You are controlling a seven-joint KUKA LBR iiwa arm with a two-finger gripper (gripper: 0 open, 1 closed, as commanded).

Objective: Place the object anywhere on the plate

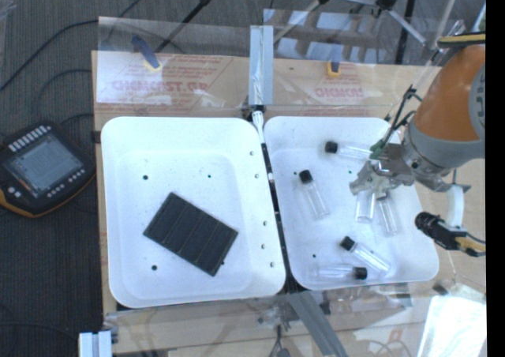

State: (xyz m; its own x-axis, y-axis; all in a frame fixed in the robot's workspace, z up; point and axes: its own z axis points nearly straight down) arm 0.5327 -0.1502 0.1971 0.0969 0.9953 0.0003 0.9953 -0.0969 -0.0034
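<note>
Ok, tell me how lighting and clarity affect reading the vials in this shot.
Camera view: even, bright light washes the right bin nearly white; the clear vials barely stand out apart from their black caps; the gripper area is soft and cluttered; the dark plate reads crisply.

Both bins white, left bin [118,189] and right bin [410,264], each peppered with small dark specks; the plate [190,234] toward the left bin's front edge is dark charcoal, scored with faint parallel lines into strips. Vials [314,196] in the right bin are clear glass with black caps. Arm [454,110] shows an orange band over grey; bench [181,87] behind the bins is pale tan with faded red lettering, and the pendant [41,167] off the bench's left edge is black with orange trim and a grey screen.
</note>
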